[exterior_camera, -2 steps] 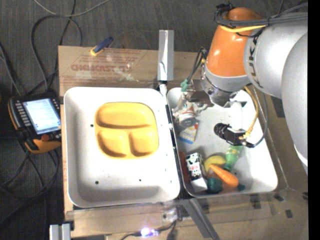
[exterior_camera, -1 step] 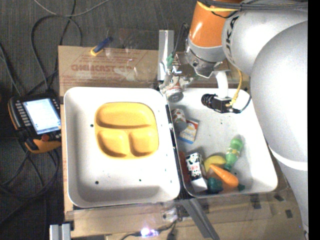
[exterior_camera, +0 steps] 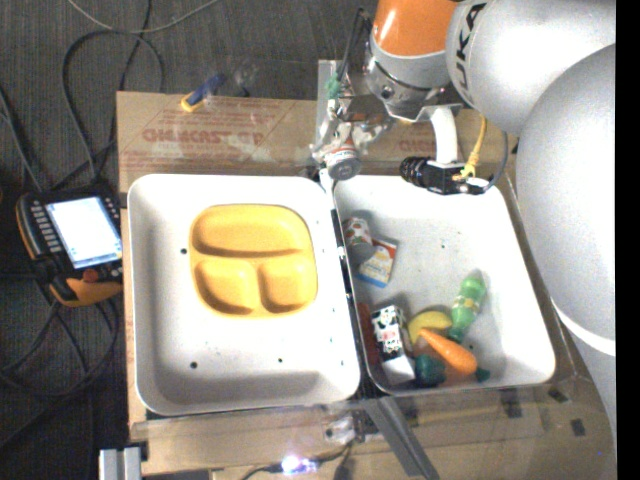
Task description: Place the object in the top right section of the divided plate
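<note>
- Two white bins share the bench; the yellow divided plate [exterior_camera: 254,259] lies in the left bin [exterior_camera: 160,368]
- Right bin [exterior_camera: 520,268] holds a carrot [exterior_camera: 447,351] among small items
- Gripper [exterior_camera: 340,148] hovers above the bins' far edge; its jaw state is unclear

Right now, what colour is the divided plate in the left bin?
Yellow divided plate, clearest in the camera view.

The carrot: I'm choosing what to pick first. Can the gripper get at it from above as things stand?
Probably yes. The carrot lies on top of the pile in the right bin, uncovered, though a green bottle and a yellow piece crowd it. The gripper sits above the bins' far edge.
</note>
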You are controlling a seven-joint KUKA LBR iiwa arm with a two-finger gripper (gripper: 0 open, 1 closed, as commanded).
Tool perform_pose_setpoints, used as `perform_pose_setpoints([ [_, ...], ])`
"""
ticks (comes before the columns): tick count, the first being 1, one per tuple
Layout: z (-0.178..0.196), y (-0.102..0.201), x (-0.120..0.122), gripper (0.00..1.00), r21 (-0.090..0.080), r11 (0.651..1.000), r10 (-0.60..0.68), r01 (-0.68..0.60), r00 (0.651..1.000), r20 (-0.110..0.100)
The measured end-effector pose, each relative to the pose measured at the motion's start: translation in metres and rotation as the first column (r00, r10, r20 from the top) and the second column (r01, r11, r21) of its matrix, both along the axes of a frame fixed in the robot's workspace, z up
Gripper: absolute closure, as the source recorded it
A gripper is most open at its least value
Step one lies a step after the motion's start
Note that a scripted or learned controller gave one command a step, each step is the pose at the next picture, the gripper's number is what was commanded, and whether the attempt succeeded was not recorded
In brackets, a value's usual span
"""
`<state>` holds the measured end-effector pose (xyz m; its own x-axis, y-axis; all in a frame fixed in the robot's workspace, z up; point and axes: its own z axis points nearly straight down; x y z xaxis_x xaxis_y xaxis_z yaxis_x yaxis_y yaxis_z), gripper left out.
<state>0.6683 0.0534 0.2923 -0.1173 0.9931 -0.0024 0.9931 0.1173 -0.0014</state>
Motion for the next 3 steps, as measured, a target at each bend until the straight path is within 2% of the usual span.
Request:
perform_pose_setpoints([
  [1, -0.08, -0.003, -0.082, 1.0, 0.003, 0.989, 0.15, -0.15, 0.989, -0.003],
  [2, -0.048, 0.048, -0.006, 1.0, 0.0, 1.0, -0.004, 0.004, 1.0, 0.0],
  [3, -0.05, 0.126, -0.069, 1.0, 0.002, 0.999, -0.05, 0.05, 0.999, -0.002],
])
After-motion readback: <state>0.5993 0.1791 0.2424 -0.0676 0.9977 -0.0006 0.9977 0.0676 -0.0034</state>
